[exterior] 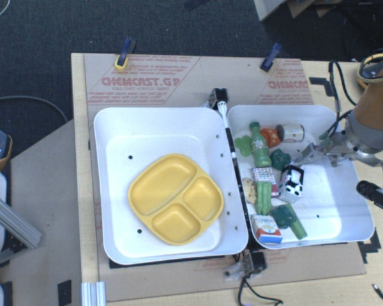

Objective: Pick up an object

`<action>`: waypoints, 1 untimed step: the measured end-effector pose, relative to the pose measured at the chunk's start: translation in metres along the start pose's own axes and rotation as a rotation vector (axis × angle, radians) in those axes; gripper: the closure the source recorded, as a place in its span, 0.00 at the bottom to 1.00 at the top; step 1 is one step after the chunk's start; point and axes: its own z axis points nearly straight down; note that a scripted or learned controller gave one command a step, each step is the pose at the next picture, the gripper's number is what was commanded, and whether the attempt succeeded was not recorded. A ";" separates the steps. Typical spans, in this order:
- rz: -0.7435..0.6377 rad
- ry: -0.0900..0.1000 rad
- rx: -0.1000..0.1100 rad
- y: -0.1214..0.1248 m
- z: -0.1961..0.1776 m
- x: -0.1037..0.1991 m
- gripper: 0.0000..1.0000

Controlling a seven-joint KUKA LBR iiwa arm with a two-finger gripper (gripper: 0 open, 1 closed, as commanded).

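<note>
Reaching in over the right bin (345, 225), the arm (370, 116) has its jaws (306, 155) low near that bin's upper middle; the tip is small and dark against clutter, so whether the jaws stand wide or narrow I cannot tell, and nothing is visibly between them. No single target is named, so any piece counts. Closest candidate, by my reading: the black-and-white toy (293, 183), just below and slightly left of the jaws, apart from them. Left of the jaws sits a green bottle (260, 148), its long axis running up-down in the view, roughly crosswise to the arm's reach. Above-left of the jaws lies a silver can (293, 132) on its side, with a small red piece (272, 135) beside it. Farther below-left: a green striped stick (263, 193), a red-and-white carton (266, 228), a dark green block (288, 218). Well left of the jaws, the other bin (108, 171) holds a yellow divided tray (175, 199). Likely next move is a short drop down-left onto the toy. Risk: neighbours crowd it, so a close could catch two things or nudge it away. Tabletop (179, 75) beyond the bins carries nothing relevant.
</note>
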 end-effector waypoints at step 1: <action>0.002 -0.003 -0.006 0.001 -0.010 -0.001 1.00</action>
